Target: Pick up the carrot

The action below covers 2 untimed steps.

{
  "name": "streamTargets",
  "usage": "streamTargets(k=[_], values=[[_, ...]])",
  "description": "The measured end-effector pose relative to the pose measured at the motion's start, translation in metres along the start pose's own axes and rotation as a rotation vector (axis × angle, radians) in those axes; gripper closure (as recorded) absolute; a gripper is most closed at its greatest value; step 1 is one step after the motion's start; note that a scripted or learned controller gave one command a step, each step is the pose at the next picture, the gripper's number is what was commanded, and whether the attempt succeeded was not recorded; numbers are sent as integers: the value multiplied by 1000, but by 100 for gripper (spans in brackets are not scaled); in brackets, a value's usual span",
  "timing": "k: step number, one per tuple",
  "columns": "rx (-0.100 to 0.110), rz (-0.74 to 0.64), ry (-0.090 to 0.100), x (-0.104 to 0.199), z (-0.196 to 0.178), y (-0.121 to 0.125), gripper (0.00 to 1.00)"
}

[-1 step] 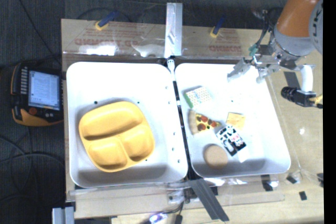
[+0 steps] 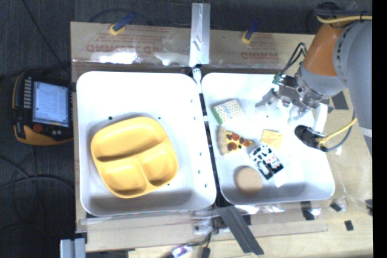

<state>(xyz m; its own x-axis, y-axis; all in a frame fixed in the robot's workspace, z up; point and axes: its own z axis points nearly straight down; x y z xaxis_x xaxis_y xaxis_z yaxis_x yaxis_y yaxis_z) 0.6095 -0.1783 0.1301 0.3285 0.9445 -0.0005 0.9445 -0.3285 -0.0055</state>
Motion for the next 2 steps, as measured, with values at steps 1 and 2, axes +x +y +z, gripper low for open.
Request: streamTargets(k=[1,2], values=[[-3,73,6,-27,33,-12,0],[2,70,5,-27,26,-13,100]])
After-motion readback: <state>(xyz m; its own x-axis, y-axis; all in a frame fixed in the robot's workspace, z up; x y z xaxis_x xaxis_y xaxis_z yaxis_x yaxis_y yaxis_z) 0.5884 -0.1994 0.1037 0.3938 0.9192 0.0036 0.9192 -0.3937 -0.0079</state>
